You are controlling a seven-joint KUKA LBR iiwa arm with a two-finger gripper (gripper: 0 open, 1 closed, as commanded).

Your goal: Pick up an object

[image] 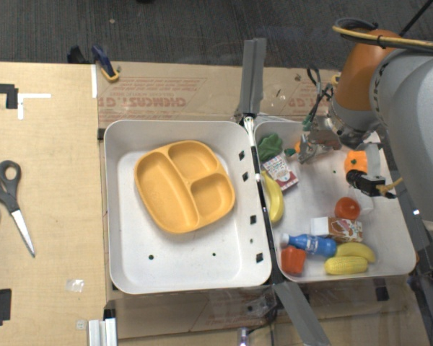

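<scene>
I see open floor mid right bin (399, 231); toys crowd its 6 o'clock edge, banana (274, 199) lines 9 o'clock.

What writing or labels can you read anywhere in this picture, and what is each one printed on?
Cardboard sheet behind the bins: large red print, seen upside down and too blurred to read for certain.
Small red and white packet in the right bin: printed, too small to read.
Brown packet near the red ball: print too small to read.
Blue bottle: white label, no legible text.
</scene>
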